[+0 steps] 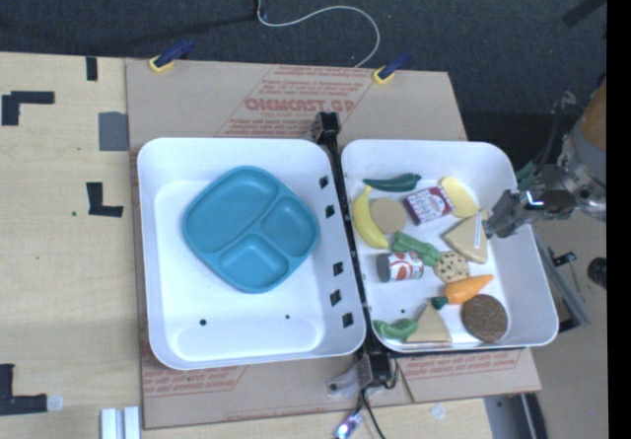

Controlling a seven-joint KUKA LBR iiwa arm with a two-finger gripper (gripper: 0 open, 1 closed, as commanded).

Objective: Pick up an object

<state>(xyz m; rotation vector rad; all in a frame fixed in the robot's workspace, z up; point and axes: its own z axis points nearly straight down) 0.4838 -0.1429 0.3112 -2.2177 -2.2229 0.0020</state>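
The right bin (pixel 513 166) holds several toy foods: a banana (pixel 364 221), a green chili (pixel 392 182), a lemon (pixel 459 196), a purple-and-white packet (pixel 427 203), a cheese wedge (pixel 466 239), a small red-and-white can (pixel 402 268), a carrot (pixel 466 287) and a brown cookie (pixel 484 318). My gripper (pixel 500 218) hangs over the right rim of this bin, just right of the cheese wedge and lemon. Nothing shows in its grasp.
The left bin (pixel 158 171) contains a blue divided plate (pixel 251 227). Both bins rest on a cardboard sheet (pixel 296 102) on the bench. A white cable (pixel 325 18) loops behind the bins. A sandwich wedge (pixel 430 329) lies by the right bin's front wall.
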